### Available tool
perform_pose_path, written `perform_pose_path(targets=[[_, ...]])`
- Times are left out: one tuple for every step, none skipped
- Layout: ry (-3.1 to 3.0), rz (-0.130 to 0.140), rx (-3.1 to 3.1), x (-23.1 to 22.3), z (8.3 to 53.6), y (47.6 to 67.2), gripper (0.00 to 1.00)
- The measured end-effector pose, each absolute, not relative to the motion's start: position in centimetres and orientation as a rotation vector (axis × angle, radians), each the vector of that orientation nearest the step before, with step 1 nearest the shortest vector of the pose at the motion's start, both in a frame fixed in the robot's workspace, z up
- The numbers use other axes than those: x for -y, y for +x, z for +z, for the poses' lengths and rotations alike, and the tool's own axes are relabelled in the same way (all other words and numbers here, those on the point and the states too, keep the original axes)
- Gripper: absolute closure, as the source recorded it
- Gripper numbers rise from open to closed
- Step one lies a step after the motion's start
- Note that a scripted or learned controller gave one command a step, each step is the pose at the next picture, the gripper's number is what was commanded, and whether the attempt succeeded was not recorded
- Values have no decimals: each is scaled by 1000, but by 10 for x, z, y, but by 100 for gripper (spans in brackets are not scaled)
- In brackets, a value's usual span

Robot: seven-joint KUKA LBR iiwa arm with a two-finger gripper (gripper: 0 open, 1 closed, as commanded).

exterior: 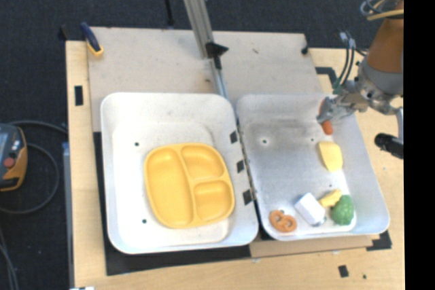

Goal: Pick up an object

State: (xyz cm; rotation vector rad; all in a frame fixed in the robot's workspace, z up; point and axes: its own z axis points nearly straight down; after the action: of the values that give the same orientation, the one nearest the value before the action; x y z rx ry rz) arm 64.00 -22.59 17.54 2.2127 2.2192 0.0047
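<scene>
We judge this the approach step: our gripper (331,113) hangs over the far right side of the right bin (285,139), and whether it is apart or together we cannot tell. A small orange bit (327,126) sits just under it, a yellow piece (331,155) just nearer, and the pretzel (283,221), white block (310,208) and green piece (342,210) well nearer. Next we would need to pick one target and descend squarely on it. We read no writing.

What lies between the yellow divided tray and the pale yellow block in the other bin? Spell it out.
In the camera view, between the yellow divided tray and the pale yellow block: the bins' adjoining rims, then bare scuffed floor of the right bin.
</scene>
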Motion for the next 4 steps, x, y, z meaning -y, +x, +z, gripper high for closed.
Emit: perform_pose_path(targets=[[2214, 4, -2221, 227, 222, 641, 100], [2216, 0, -2225, 189, 228, 615, 100], [2213, 4, -2227, 139, 241, 593, 100], [2216, 0, -2226, 93, 233, 569, 100]])
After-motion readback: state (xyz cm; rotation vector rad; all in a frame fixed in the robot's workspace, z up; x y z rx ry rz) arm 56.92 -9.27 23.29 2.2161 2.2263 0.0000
